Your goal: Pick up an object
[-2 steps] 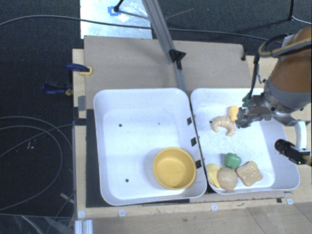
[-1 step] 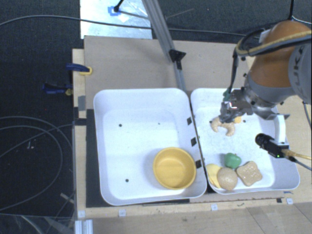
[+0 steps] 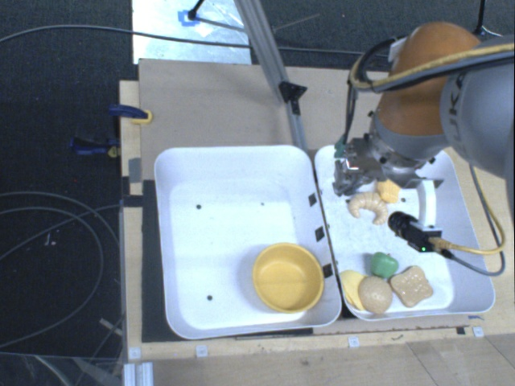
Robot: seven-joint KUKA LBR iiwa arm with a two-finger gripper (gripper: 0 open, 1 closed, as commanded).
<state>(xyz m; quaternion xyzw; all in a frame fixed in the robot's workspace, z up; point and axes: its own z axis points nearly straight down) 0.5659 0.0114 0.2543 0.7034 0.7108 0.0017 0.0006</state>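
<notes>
Fingers (image 3: 348,177) sit low at the far left of the right bin (image 3: 475,296); can't tell if apart or together. Croissant (image 3: 367,206) lies just beside them on the near side. Advice: centre over the croissant, descend straight, close across its narrow middle.

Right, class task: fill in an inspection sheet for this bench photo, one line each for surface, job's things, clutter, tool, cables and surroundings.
Surface: brown bench board bearing a left white bin and a right white bin.
Job's things: pale croissant-shaped toy, small yellow piece, green pepper-like toy, tan toast slice toy, beige round toy and a yellow wedge in the right bin; yellow plastic bowl in the left bin.
Clutter: nothing seen.
Tool: tool low over the right bin beside the croissant; grasp unclear.
Cables: yellow cable across the right bin; black cables on the floor.
Surroundings: dark carpet, blue clamp, grey metal pole.
</notes>
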